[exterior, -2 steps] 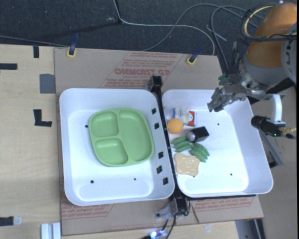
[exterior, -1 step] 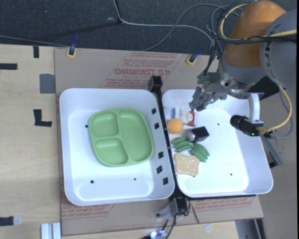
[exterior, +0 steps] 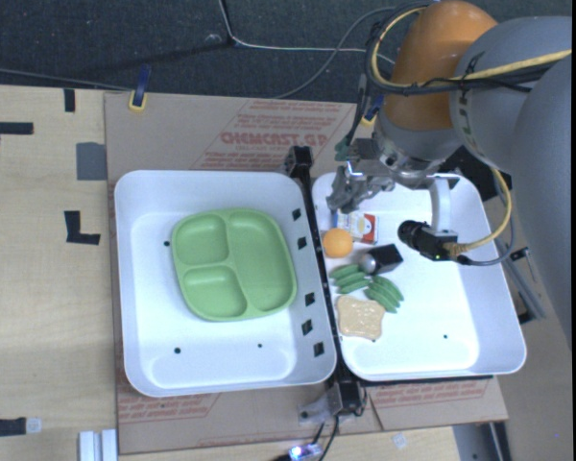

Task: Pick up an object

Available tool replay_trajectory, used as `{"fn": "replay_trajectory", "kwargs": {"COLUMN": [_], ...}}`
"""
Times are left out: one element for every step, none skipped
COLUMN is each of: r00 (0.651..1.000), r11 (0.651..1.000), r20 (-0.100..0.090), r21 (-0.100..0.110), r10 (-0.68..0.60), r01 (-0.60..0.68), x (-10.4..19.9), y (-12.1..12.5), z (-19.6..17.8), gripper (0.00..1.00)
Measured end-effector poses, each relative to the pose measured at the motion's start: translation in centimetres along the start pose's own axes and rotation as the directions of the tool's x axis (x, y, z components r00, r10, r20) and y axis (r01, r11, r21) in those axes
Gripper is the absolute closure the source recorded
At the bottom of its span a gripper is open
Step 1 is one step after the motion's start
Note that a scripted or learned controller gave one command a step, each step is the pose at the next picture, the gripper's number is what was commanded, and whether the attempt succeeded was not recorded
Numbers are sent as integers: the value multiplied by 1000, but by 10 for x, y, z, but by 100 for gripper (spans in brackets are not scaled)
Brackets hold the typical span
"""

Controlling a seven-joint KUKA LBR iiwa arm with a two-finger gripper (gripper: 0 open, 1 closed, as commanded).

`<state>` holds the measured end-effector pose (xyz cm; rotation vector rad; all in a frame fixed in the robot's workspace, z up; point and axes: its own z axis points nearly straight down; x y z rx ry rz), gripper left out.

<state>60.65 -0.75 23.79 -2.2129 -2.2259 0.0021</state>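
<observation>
Overhead, the grey arm (exterior: 518, 75) fills the upper right of the frame, its orange band (exterior: 432, 60) bulging above the wrist, and it bends down and leftward over the right bin (exterior: 461, 344). Its claw (exterior: 350, 192) hangs at the upper left corner of that bin, just above the cluster of small things; whether it is released or clenched I cannot tell, and nothing can be seen between its tips.

Below it, the tabletop (exterior: 38, 257) carries a sheet of cardboard (exterior: 259, 133) under both bins. The left bin (exterior: 154, 353) holds a green divided plate (exterior: 233, 263), lying flat and turned slightly, its two small compartments toward the upper part of the frame.

Along the right bin's left wall the small things sit in a column. A slice of toast (exterior: 359, 318) lies lowest, flat. Just above it two green pods (exterior: 368, 284) lie side by side, their long axes running from upper left to lower right. An orange ball (exterior: 337, 243) sits above them, close to the wall. Beside it is a small red and white packet (exterior: 365, 226), directly under the claw, and a small dark block (exterior: 384, 255) lies to the right of the ball.
</observation>
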Motion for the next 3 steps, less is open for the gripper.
{"fn": "replay_trajectory", "kwargs": {"r00": [1000, 1000, 1000], "r11": [1000, 1000, 1000], "r20": [0, 1, 2], "r21": [-2, 0, -1], "r10": [0, 0, 3], "r01": [0, 0, -3], "x": [50, 105, 102], "y": [10, 20, 20], "z": [-5, 12, 11], "gripper": [100, 100, 0]}}
